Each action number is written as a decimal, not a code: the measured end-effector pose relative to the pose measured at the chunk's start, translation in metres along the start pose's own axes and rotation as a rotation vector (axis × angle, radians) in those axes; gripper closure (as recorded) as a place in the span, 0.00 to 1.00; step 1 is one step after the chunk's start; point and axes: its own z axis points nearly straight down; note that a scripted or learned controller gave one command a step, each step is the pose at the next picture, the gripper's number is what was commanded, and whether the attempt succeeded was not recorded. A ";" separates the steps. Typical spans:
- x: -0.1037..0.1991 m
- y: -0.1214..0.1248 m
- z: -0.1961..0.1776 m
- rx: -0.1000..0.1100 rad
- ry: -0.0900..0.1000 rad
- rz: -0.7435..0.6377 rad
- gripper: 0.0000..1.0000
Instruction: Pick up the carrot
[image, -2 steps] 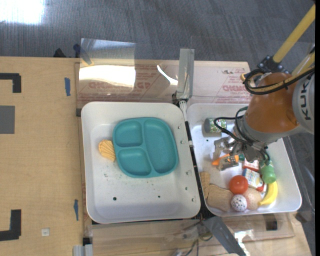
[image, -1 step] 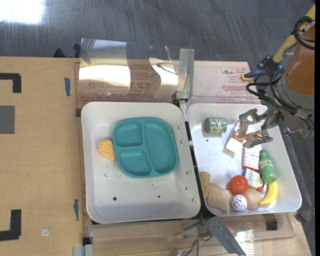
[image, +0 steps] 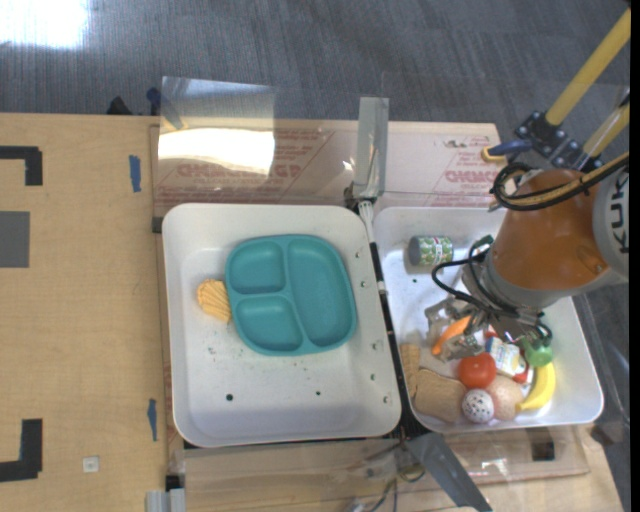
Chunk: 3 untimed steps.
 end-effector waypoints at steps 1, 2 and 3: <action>-0.025 0.037 -0.164 0.006 -0.011 -0.063 1.00; -0.012 -0.019 -0.285 0.005 -0.004 -0.304 1.00; 0.015 0.020 -0.148 -0.010 0.011 -0.301 1.00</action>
